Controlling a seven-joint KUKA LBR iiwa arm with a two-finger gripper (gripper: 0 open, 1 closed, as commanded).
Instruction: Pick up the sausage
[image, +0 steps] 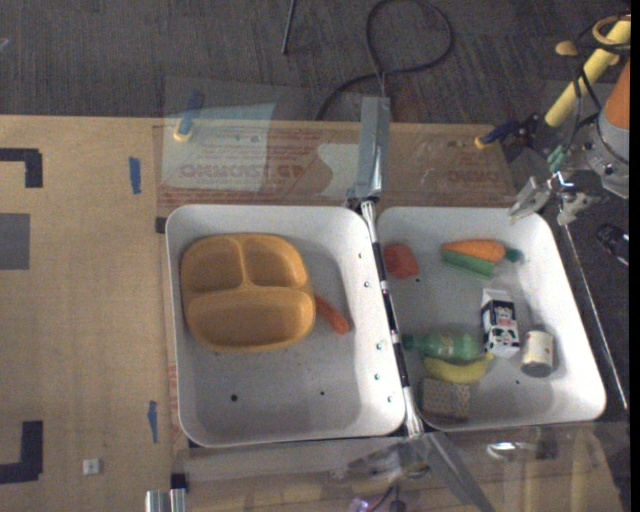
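Sausage (333, 316) lies beside the yellow plate (243, 290) in the left bin, far from the tool (548, 190), grip state unclear.

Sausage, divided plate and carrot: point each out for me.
sausage (333, 316): camera view, middle of its length.
divided plate (246, 291): camera view, central ridge between compartments.
carrot (474, 249): camera view, middle of orange body.

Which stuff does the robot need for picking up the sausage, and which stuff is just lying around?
Needed:
sausage, beside the tray in the left bin
gripper, above the right bin's far corner

Just lying around:
yellow tray
carrot
green bottle
banana
small carton
can
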